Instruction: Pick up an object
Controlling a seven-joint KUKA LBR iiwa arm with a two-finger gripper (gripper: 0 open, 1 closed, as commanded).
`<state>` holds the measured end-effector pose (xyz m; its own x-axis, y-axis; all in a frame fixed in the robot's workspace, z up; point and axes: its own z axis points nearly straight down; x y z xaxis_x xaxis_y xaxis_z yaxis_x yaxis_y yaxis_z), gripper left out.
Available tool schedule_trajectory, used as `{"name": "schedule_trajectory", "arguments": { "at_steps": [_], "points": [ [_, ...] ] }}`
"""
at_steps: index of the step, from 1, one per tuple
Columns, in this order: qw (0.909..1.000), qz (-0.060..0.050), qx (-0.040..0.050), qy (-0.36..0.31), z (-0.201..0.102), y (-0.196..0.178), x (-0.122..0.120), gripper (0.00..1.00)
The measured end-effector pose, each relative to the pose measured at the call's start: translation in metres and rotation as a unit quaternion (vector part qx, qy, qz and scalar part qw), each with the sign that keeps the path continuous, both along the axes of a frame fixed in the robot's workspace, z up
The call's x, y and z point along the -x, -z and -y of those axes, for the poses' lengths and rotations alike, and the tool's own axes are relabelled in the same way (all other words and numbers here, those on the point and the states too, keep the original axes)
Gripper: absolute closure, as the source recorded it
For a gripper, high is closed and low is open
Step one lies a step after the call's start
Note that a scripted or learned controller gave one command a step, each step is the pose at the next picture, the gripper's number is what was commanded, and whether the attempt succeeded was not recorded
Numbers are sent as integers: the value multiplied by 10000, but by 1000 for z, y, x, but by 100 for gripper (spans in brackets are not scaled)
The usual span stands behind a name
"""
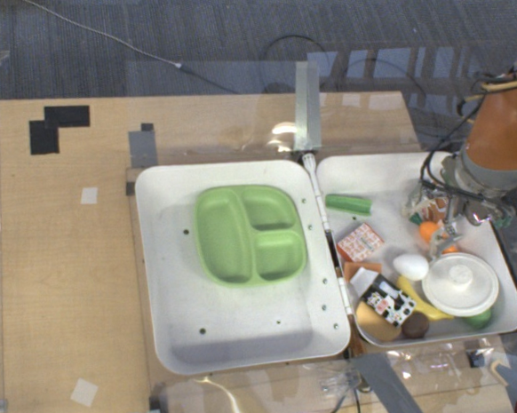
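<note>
Arm reaching in from right, gripper [445, 222] hovering low in right bin [516, 314] over small orange thing [430, 229]; cannot tell its opening or grasp. White bowl [461, 284] sitting just below. Green tray [248, 234] lying in left bin [176, 341].

I am looking down on a green divided tray [248, 235] lying in the left white bin [176, 341]. Black patches [58, 125] are sitting on the wooden bench [55, 279], well apart.
</note>
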<state>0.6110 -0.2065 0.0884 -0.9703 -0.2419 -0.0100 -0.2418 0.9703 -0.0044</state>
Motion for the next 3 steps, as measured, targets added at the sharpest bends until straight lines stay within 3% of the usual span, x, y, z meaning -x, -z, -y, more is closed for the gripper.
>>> {"name": "schedule_trajectory", "arguments": {
  "at_steps": [1,2,3],
  "points": [
    [9986,7,-14,525,-26,0,-11,0],
    [9946,13,-15,1039,-2,0,14,0],
    [9884,6,-28,1517,-34,0,-30,0]
  ]
}}
